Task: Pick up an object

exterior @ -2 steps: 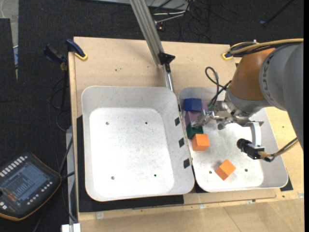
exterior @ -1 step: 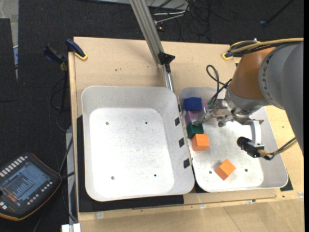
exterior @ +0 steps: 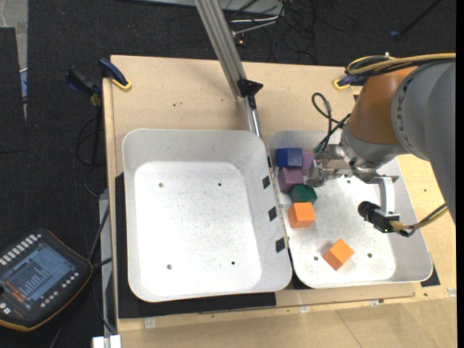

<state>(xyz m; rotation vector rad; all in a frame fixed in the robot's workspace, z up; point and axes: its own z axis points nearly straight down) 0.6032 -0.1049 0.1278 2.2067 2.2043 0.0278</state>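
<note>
Over at the right of the frame, the pincer (exterior: 313, 171) hangs low by the right bin's (exterior: 406, 270) upper left corner; I cannot tell how it is set. Just to its left sit a blue block (exterior: 289, 157), a purple block (exterior: 292, 176) below it, then a dark green block (exterior: 304, 193) and an orange cube (exterior: 302, 214), crowded close. Another orange cube (exterior: 338, 254) lies apart, lower right. All look matte and square-edged on the speckled white plastic. The left bin (exterior: 145, 151) rests beside it on the pale wooden surface (exterior: 181, 85).

Speckled white bins (exterior: 196, 216), seemingly matt plastic, on a pale wooden bench (exterior: 181, 85).
</note>
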